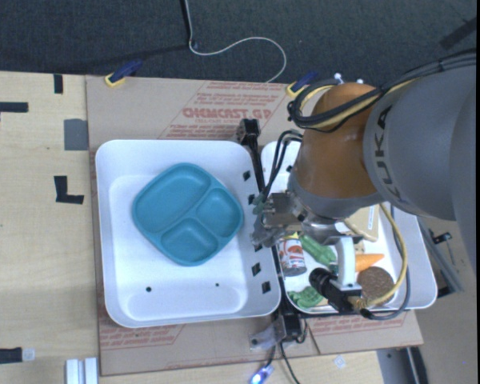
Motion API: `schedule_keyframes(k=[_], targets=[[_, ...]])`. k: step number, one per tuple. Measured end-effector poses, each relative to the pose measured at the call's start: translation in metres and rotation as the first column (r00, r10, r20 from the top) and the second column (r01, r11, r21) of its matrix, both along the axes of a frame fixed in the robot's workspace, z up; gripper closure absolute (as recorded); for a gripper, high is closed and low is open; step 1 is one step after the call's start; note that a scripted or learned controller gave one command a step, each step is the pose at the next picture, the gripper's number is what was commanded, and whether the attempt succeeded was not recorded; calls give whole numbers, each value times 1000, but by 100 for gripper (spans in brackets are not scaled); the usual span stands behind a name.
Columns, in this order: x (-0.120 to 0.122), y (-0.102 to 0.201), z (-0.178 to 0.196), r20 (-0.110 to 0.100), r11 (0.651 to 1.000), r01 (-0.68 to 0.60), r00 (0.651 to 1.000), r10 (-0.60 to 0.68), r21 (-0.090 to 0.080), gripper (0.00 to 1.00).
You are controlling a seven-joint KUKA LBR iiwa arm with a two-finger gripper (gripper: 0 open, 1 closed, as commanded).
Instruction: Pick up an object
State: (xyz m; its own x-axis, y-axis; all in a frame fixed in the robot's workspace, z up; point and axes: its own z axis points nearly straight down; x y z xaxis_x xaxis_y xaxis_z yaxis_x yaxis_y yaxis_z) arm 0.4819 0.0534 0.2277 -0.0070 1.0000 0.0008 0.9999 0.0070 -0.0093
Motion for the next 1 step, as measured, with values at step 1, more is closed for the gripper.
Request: schedule_keyframes(k=[1], targets=[[3,57,206,26,1000,-2,1000,2,5,100]])
